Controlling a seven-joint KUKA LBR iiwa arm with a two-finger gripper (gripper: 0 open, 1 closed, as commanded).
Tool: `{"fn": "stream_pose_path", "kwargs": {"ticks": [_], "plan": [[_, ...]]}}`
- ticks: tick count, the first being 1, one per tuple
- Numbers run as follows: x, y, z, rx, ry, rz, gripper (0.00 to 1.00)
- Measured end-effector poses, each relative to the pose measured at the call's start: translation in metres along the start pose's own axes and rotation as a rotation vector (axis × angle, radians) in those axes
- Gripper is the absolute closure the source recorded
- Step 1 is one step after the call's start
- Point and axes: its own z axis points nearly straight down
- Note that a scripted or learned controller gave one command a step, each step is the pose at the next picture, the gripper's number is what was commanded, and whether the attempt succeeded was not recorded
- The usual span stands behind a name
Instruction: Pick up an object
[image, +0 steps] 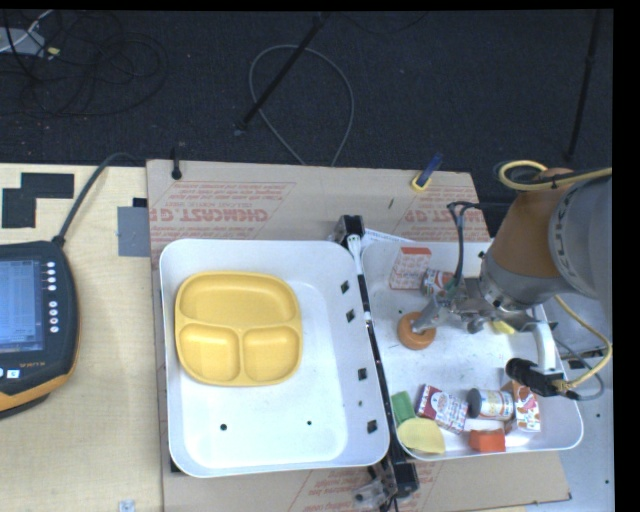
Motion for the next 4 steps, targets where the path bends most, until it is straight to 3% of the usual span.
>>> {"fn": "stream_pose_path", "kwargs": {"ticks": [1,2,3,4], "plan": [[0.043,0.039,0.000,-0.004,-0.009,0.000,0.00],[0.017,0.057,0.002,0.016,0.010,0.005,0.00],[0.015,0.045,0.001,0.001,-0.005,0.001,0.00],[0.019,0.048,-0.011,-0.005,0.004,-0.003,1.00]]}}
